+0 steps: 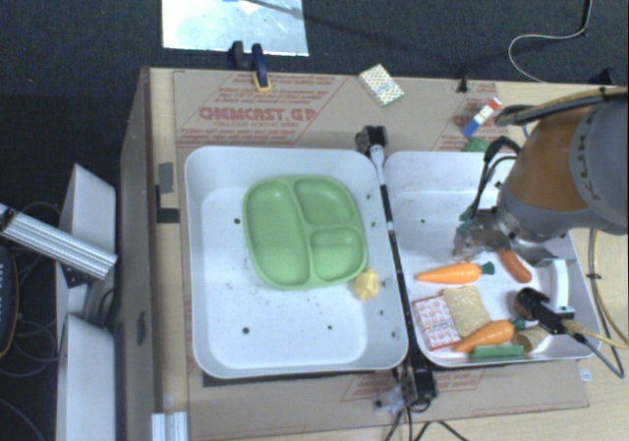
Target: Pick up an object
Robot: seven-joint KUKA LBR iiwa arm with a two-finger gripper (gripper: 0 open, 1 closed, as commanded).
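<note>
My gripper (pixel 476 239) is low in the right bin (pixel 432 184), near its middle, with the grey arm and orange band rising to the right. Just below and left of it lies an orange carrot (pixel 448 274). A short red-orange sausage-like piece (pixel 515 265) lies right beside it on the right. Further toward the front are a beige cracker (pixel 466 308), a red-and-white card (pixel 434 319), a second carrot (pixel 485 335) and a green piece (pixel 494 353). Nothing is seen held.
The left bin (pixel 221 321) holds a green divided plate (pixel 300 231) with a small yellow piece (pixel 365 284) at its front right corner. A black divider (pixel 388 233) separates the bins. Beyond the bins, a small patterned box (pixel 380 84) and a red-blue item (pixel 482 118) lie on the board.
</note>
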